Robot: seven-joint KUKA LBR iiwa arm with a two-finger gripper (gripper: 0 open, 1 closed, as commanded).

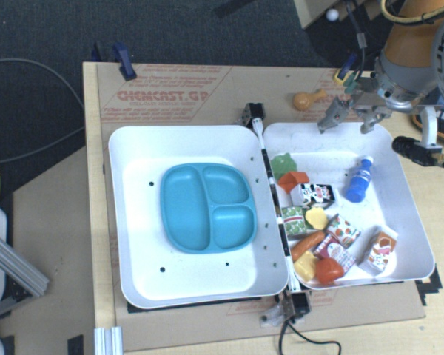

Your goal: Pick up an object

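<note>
Nearest the camera, along the front rim of the right bin (418, 231), lies a crowded heap: a red tomato-like piece (328, 271), a yellow piece (305, 266), an orange carrot (308, 243) and two small cartons (380, 251) printed with fruit. Just behind them sit a yellow lump (317, 218), a black-and-white carton (316, 193), an orange-red block (292, 180) and a green piece (283, 163) close to the wall shared with the left bin (133, 220), which holds a blue divided tray (207, 205).

Standing apart from the heap is a blue bottle (358, 180), its long axis running from near-left to far-right, cap end toward the far rim. It looks the easiest candidate, since nothing touches it.

Farthest back, the end effector (348, 118) hangs over the far rim of the right bin, its two fingers spread wide and nothing between them. The bottle lies nearly straight toward the camera from it, slightly right, and lower. A pick would likely need a short move forward, a descent, and the fingers turned across the bottle's long axis.
</note>
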